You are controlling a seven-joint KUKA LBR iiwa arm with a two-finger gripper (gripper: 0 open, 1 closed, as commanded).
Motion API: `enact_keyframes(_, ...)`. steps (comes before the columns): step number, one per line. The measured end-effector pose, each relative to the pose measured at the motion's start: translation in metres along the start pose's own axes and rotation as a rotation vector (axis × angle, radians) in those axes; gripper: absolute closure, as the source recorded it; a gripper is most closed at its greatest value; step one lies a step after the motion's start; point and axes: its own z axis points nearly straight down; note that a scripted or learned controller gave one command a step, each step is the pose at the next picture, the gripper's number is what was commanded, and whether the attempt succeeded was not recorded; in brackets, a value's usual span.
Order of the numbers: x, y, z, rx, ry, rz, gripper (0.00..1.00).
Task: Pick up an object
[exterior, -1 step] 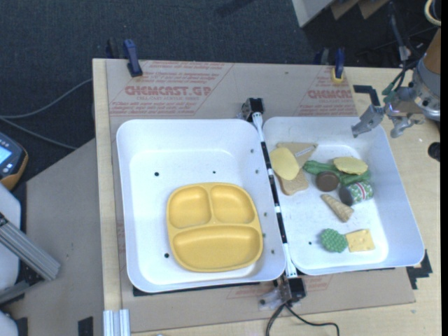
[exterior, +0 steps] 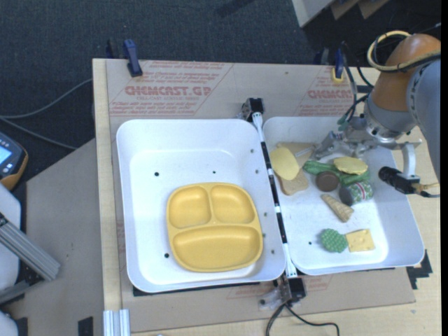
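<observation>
**Hovering over the toy food, nothing lifted yet**

Reaching in from the right, the arm (exterior: 402, 82) brings its gripper (exterior: 341, 145) low over the back of the right bin (exterior: 392, 254), just above a heap of play food: a yellow slice (exterior: 350, 164), a green piece (exterior: 323, 167) and a brown disc (exterior: 327, 181). Whether the pincer is apart or together I cannot tell (the wrist hides it), and nothing shows held. The pick appears undone; grasping and lifting remain. The yellow divided plate (exterior: 212, 226) sits alone in the left bin (exterior: 140, 145).
</observation>
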Motion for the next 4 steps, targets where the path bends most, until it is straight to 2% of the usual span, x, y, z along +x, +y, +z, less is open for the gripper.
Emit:
enact_keyframes(1,-0.031,0.014,-0.106,-0.021,-0.009,0.003,0.0)
enact_keyframes(2,-0.017,-0.072,-0.001,0.002,0.001,0.005,0.0)
enact_keyframes(3,-0.018,-0.066,-0.018,-0.015,-0.006,0.003,1.0)
enact_keyframes(4,0.054,-0.065,-0.14,-0.024,-0.005,-0.006,1.0)
